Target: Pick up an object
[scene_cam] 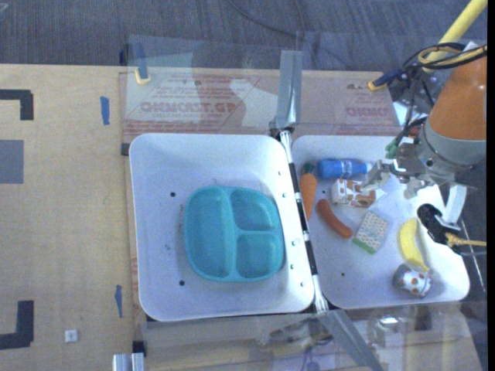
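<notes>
Right bin [456, 288], contents ordered outward from the fingers [380, 173].

1. Small printed carton [356, 194]: just below the fingers, touching or nearly so. Fingers spread, nothing between them.
2. Blue bottle [340, 168]: just beside. Risk: closing may nudge it and roll it.
3. Sausage [334, 219], carrot [308, 194], checked sponge [371, 231]: near. Risk: crowding may spoil the grip.
4. Banana [411, 244]: farther, under the wrist.
5. Teal divided plate [233, 234]: left bin, well apart.

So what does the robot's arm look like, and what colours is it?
The arm is grey with a big rounded orange band above the wrist. Yellow and blue cables loop around it, and a yellow tube slants behind. The gripper looks like grey metal.
</notes>
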